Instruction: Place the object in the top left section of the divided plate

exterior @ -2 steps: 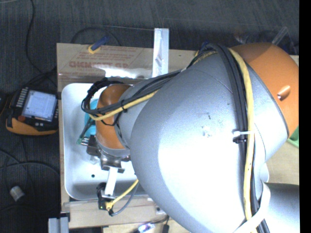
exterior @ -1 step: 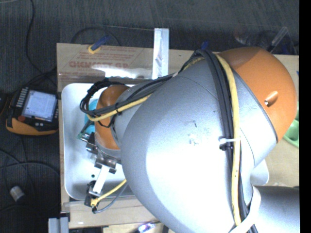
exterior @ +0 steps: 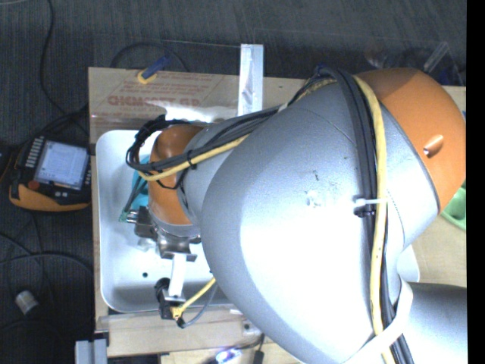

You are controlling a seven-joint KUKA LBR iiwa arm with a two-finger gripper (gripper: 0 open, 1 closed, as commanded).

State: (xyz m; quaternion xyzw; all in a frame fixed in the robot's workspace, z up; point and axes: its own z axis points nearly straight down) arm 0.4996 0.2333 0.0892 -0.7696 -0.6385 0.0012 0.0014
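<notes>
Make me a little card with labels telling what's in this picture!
arm: grey arm reaching from the right, over the left bin
orange band: above the wrist, over the left bin
left bin: white, partly covered by the arm
teal thing: in the left bin beside the wrist, too hidden to name
cardboard: behind the bin
screen box: on the floor, left of the bench

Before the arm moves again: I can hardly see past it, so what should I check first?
1. Wrist above the left bin: ok.
2. Object in grasp: cannot tell; that spot is hidden under the wrist.
3. Divided plate and its top left section located: cannot tell.
4. Teal item beside the wrist out of the way: cannot tell.
5. Open sight of both bins: not ok; the arm covers most of them.
</notes>
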